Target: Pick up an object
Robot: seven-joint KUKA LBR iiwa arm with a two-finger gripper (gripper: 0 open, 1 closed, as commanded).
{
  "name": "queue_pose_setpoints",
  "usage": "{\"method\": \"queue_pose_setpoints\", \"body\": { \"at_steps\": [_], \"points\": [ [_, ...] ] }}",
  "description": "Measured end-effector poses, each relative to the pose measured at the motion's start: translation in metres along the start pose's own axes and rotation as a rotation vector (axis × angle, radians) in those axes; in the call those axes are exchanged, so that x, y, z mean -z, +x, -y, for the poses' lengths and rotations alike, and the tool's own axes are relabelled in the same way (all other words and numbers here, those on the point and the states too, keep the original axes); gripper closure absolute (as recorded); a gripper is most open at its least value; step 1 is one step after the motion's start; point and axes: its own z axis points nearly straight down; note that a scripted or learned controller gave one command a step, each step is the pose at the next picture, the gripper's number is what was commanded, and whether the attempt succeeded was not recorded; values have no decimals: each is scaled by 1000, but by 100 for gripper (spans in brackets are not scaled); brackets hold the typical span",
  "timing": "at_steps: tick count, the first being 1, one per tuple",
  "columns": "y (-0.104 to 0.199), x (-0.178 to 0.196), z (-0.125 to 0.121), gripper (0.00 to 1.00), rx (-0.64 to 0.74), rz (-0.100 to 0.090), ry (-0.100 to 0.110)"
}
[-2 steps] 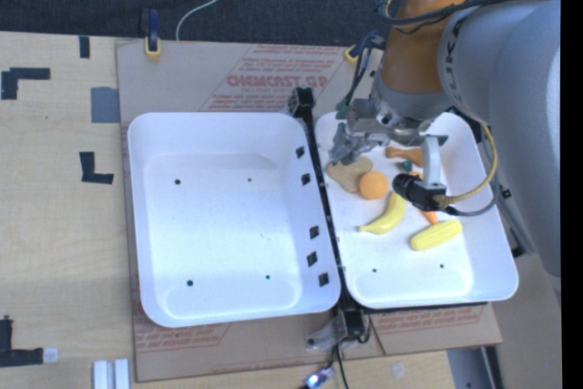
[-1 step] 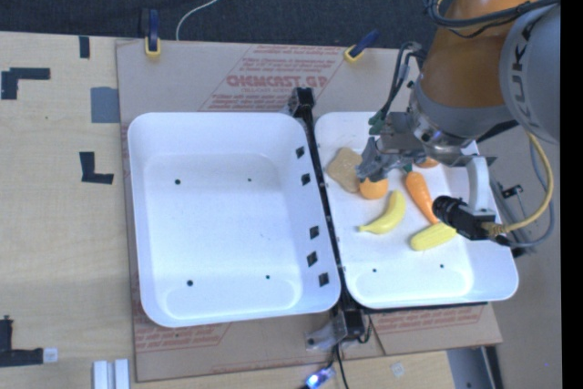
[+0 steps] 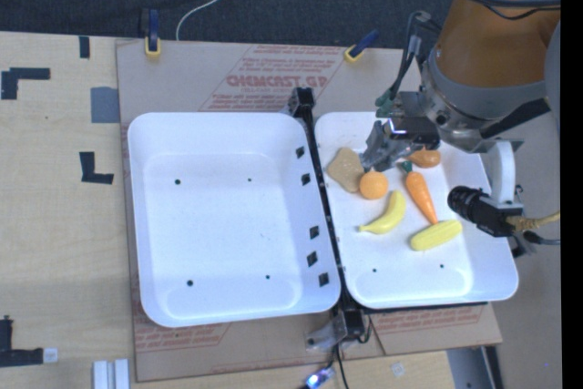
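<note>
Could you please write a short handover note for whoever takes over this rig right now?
Hand: low over the right bin, above the toy food; whether it grips anything cannot be told.
Things: tan piece, orange ball, banana, carrot, yellow corn-like piece and a small orange item all lie in the right bin.
Done: no pick confirmed.
Left: grasp one object and lift it.

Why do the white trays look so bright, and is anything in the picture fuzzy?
In the camera view, even overhead light washes the left bin and right bin nearly featureless white, with soft shadows along their rims; the banana, carrot and orange ball look slightly soft; the gripper is blurrier, its detail hard to read.
</note>
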Motion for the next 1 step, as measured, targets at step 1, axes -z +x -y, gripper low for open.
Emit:
{"method": "queue_pose_setpoints", "body": {
  "at_steps": [1],
  "points": [
    [16, 67, -33, 100, -3, 1, 0]
  ]
}}
